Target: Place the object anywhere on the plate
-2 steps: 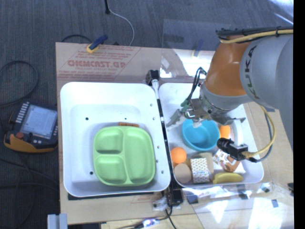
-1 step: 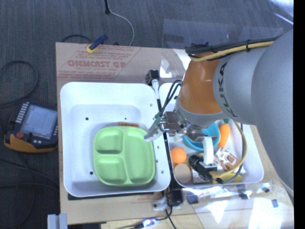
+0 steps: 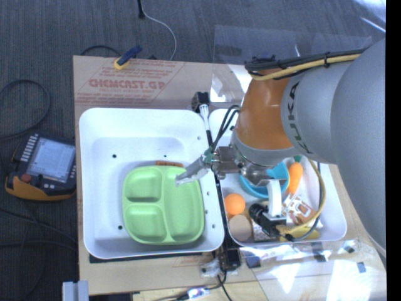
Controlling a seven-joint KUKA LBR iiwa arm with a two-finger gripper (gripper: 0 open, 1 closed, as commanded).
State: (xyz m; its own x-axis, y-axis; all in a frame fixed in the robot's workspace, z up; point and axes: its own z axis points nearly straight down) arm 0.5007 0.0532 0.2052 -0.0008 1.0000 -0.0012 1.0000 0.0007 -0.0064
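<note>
A light green plate (image 3: 153, 209) with three compartments lies in the left white bin (image 3: 100, 143), toward its front right. My gripper (image 3: 188, 173) hangs over the plate's upper right corner, close to the wall between the bins. From this angle nothing can be made out in its grasp. A thin orange-brown sliver (image 3: 168, 163) shows just beyond the plate's far edge. The grey arm with its orange band (image 3: 266, 115) covers much of the right bin.
The right bin (image 3: 335, 221) holds an orange ball (image 3: 234, 204), a brown egg-shaped thing (image 3: 240, 226), a carrot (image 3: 294, 175), a blue bowl (image 3: 254, 185) and a banana (image 3: 301, 231). A teach pendant (image 3: 41, 167) lies on the floor to the left.
</note>
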